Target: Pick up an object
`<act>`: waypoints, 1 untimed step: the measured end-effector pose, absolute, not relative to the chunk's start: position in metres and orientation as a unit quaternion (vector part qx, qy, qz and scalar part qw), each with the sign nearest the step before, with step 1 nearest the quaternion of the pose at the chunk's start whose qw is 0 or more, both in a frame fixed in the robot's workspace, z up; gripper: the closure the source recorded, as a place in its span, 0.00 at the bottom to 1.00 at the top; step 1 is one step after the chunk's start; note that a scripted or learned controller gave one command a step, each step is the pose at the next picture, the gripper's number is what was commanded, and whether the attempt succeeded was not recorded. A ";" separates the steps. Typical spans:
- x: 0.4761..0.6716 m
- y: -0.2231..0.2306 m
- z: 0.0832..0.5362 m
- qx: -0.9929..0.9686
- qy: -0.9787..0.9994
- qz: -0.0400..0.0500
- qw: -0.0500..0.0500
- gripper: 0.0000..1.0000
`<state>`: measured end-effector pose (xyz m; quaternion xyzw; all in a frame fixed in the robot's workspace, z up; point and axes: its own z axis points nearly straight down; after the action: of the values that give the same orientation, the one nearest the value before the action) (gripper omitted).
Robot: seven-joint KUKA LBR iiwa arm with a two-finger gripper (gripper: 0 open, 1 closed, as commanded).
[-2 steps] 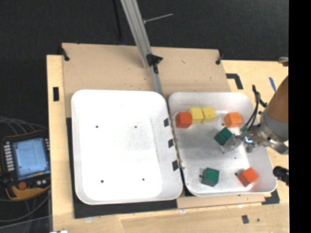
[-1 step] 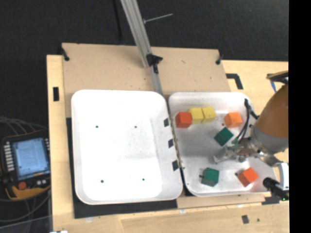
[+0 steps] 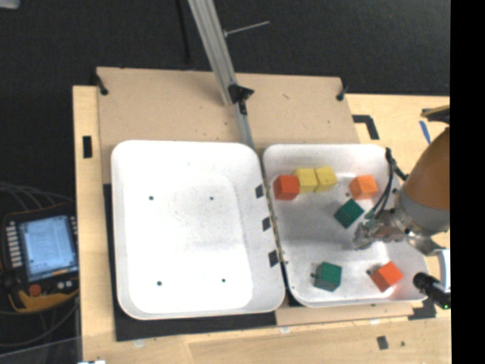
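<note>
The robot's hand [image 3: 370, 233] hangs low in the right bin [image 3: 303, 298], just beside a green block [image 3: 348, 214] it appears set to pick (whether its grip is open, I cannot tell).

Arm [image 3: 428, 196] at right of frame: orange band above a grey wrist section, with dark cables along its left side.

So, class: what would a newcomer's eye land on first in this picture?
Probably the bright blocks in the right bin: a red block and two yellow blocks in a row near the far wall. Next, the grey arm's tool low beside a green block.
</note>
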<state>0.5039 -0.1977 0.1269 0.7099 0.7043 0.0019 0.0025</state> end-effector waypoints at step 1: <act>0.508 -0.200 0.170 0.706 0.708 0.001 0.003 1.00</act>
<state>0.5082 -0.2004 0.1704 0.7058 0.7084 0.0014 0.0033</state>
